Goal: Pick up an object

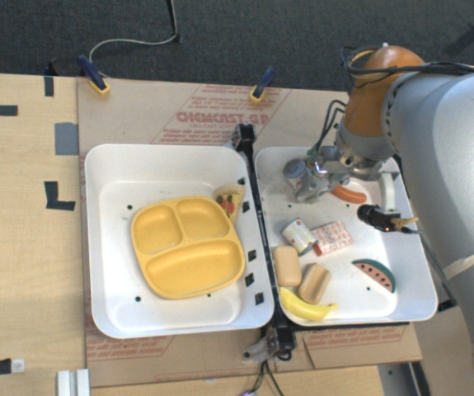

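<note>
Counter (pixel 22 221): pale wood-look top w/ black tape marks (pixel 55 195) on the view-left side. A brown cardboard sheet (pixel 204 118) w/ red print lies on it, pinned at the far edge by two blue-and-yellow clamps (pixel 93 73). Beyond is dark, rough carpet (pixel 302 23) w/ a thin black cable (pixel 169 15) looping over it.

Two shallow white bins, smooth plastic w/ rounded corners, sit side by side, touching. View-left bin (pixel 105 246) holds a glossy yellow plate (pixel 189 246) w/ three compartments. A small yellow-and-red toy (pixel 230 200) lies just beside the plate's far-right corner.

View-right bin (pixel 410 295) has the loose things:
- an orange carrot (pixel 350 194), slim & smooth, near the far side
- a white-and-red carton (pixel 331 238) touching a short white can (pixel 297 235), mid-bin
- two tan bread pieces (pixel 286 266), blocky, side by side
- a curved yellow banana (pixel 307 306) at the near rim
- a watermelon slice (pixel 374 274), a flat wedge, off to the right

The grey arm (pixel 443 163), matte & bulky w/ an orange band (pixel 377 89), comes in from the right. Its metal pincer (pixel 307 178) hangs low over the far-left part of that bin, just beside the carrot. Can't tell if the pincer is apart or together.
</note>
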You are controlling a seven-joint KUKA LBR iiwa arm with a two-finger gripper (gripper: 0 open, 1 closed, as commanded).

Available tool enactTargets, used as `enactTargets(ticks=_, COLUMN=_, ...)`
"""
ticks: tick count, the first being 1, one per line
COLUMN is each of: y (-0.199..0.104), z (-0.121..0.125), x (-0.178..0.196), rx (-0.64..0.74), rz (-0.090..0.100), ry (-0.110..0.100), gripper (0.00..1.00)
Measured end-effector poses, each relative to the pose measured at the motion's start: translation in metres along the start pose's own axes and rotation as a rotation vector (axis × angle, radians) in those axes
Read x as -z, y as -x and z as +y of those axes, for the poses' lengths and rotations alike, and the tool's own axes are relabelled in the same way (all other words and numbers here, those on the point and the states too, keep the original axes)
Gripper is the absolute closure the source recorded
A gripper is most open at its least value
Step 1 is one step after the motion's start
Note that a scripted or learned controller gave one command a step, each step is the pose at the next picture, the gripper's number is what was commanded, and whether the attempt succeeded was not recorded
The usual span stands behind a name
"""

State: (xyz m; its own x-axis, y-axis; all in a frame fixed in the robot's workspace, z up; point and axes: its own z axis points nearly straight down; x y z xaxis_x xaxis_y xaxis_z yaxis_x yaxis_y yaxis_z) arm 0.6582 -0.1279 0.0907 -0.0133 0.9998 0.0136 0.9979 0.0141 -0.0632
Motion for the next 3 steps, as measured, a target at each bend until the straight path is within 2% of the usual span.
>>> enactTargets(ticks=1, y=0.0, z=0.001, x=0.001, rx=0.0, rz=-0.002, ry=0.006, gripper=0.0)
enactTargets(ticks=2, y=0.0, z=0.002, x=-0.009, rx=-0.005, rz=-0.006, ry=0.012, gripper=0.0)
enactTargets(ticks=3, y=-0.028, z=0.003, x=-0.009, rx=-0.011, rz=-0.016, ry=0.022, gripper=0.0)
